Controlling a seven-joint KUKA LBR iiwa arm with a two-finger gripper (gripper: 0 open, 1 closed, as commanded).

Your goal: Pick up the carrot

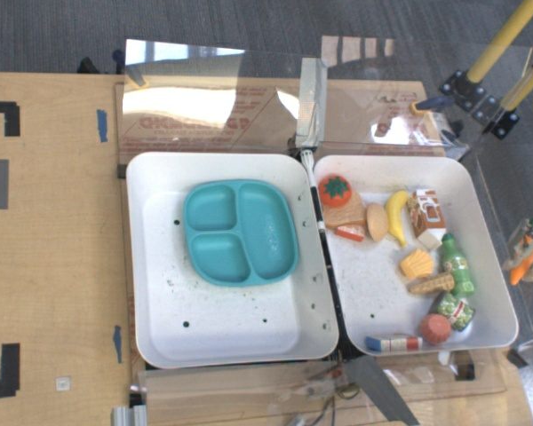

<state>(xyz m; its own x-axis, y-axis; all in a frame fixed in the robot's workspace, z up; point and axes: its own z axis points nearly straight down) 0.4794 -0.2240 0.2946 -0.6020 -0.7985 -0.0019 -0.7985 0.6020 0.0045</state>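
The carrot [349, 232] is a small orange piece lying flat in the right bin [373, 304], near that bin's left wall. It rests against the front edge of a tan bread slice [344, 213] with a red tomato [335, 189] on it. A beige oval piece [377, 223] lies just to the carrot's right, close to touching it.
The right bin also holds a banana [398, 216], a small red-and-white box [426, 213], a cheese wedge [416, 262], a green bottle [457, 269], a red ball [436, 327] and a tube [395, 343]. A teal divided plate [241, 231] sits in the left bin [160, 309].
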